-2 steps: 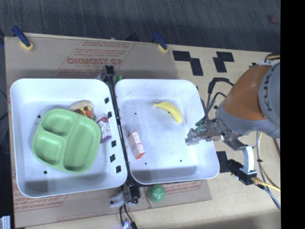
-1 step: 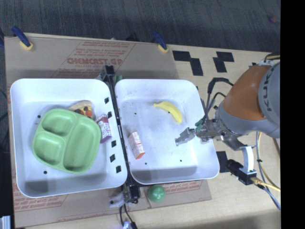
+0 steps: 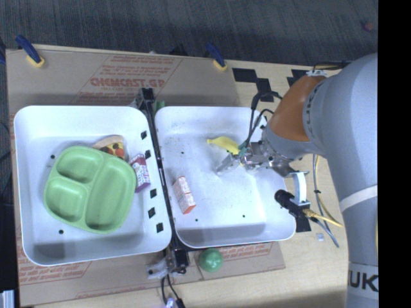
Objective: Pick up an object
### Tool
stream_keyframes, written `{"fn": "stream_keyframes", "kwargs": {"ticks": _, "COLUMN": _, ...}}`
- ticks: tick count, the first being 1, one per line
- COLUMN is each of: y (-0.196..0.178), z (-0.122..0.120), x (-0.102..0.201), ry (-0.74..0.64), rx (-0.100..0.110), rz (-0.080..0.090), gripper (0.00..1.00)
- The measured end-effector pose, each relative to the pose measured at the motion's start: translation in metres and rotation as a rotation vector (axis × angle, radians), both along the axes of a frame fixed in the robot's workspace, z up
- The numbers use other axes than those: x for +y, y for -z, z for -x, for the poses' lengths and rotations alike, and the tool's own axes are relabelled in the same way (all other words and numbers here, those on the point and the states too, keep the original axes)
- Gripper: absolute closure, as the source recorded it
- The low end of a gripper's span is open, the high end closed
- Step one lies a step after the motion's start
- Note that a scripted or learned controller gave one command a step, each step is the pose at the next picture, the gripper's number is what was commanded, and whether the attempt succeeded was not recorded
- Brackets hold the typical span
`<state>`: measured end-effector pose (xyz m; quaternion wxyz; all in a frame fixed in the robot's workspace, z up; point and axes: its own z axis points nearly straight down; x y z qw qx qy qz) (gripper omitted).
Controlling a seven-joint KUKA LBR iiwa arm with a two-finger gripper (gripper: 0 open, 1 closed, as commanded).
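Camera view: gripper [image 3: 226, 165] low beside banana [image 3: 224, 144]

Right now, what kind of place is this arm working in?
Most likely a lab bench rigged for robot picking tests: two white bins clamped side by side on cardboard, toy-like items such as a green divided plate and a banana, and the gripper reaching in.

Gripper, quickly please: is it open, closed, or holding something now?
Gripper: in the right bin, just below the yellow object; open or closed cannot be told, and nothing is seen between its fingers.
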<state>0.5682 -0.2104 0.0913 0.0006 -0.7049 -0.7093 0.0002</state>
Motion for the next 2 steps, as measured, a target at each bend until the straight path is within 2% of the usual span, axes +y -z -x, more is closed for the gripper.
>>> {"fn": "stream_keyframes", "kwargs": {"ticks": 1, "y": -0.001, "z": -0.033, "x": 0.016, "ry": 0.0, "rx": -0.001, "rz": 0.0, "gripper": 0.0}}
{"fn": "stream_keyframes", "kwargs": {"ticks": 2, "y": -0.011, "z": -0.034, "x": 0.016, "ry": -0.007, "rx": 0.0, "rz": 0.001, "gripper": 1.0}}
